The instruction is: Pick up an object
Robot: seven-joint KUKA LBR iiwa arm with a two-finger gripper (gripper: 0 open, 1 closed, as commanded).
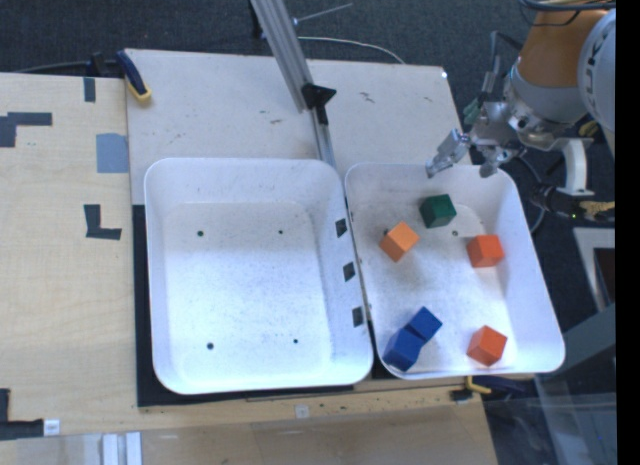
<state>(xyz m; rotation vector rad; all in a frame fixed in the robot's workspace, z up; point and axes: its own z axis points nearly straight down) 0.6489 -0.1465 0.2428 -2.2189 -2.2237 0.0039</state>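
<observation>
Above the right bin's (530, 253) far rim, the pincer (462, 156) hangs; its finger state cannot be told. Just below it lies a green cube (437, 211), then orange cubes (399, 241) and blue cubes (412, 338).
</observation>
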